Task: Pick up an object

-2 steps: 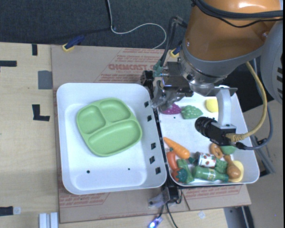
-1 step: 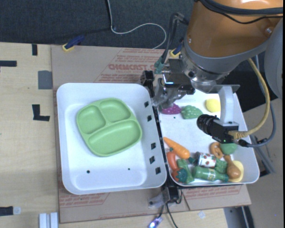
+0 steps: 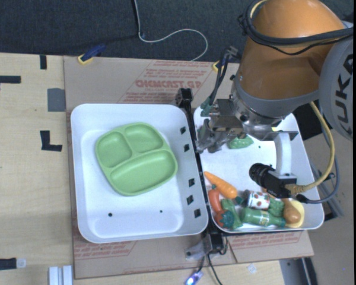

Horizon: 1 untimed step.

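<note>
Camera view has my gripper [image 3: 209, 140] low over the right bin [image 3: 302, 153], near its left wall — whether anything is grasped, I cannot tell. Toy food is heaped at that bin's near end: a carrot [image 3: 221, 184], green pieces and others. Over in the left bin [image 3: 89, 159] lies a green divided plate [image 3: 136, 158].

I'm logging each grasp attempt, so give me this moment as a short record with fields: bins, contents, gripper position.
left bin: holds a green divided plate
right bin: toys heaped at its near end
toys: orange carrot, green pieces, a yellow-brown piece at the corner
gripper: low over the far left part of the right bin, by the wall between the bins
gripper fingers: cannot tell
small green item: lies beside the gripper
</note>
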Tool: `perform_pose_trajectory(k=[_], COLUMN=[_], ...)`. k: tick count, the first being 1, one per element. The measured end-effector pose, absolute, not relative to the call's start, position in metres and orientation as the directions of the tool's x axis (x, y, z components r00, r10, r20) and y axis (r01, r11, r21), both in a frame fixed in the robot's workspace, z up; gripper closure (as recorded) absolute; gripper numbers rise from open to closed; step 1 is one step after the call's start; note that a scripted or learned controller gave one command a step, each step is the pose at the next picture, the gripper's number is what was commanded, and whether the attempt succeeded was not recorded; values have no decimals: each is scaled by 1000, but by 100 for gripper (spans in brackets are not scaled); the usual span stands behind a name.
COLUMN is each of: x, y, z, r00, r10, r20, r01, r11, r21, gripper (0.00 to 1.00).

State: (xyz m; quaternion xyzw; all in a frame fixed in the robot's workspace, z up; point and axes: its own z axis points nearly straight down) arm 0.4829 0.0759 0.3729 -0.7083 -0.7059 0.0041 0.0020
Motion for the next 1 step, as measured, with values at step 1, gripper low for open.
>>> perform_pose_trajectory(k=[1], x=[496], y=[15], z=[379], r00=[5], r10=[1000], r20=[-2], r01=[1000], r11=[-5], r21=[-1], gripper=[100])
